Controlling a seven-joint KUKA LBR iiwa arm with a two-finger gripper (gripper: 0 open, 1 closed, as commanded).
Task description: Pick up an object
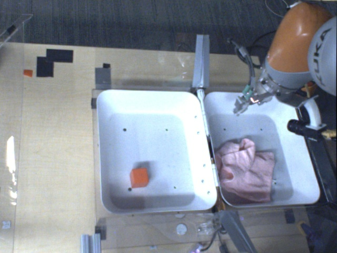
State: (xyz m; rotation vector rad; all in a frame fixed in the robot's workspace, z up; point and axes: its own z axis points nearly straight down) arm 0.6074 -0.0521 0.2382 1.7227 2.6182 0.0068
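Camera view, nearest edge first: an orange block (139,177) lies low in the left bin (110,141), and a crumpled pink cloth (246,169) fills the near part of the right bin (300,157). Farther back, the gripper (243,103) hangs above that bin's far rim, nothing between its fingers; whether they are parted, I cannot tell.

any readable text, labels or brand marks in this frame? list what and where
"KU": letters on the grey arm at the right edge, running sideways and cut off by the frame; the rest of the word is out of view.
No lettering can be made out on the two white bins, the orange block, the pink cloth or the black and orange marks on the bench.
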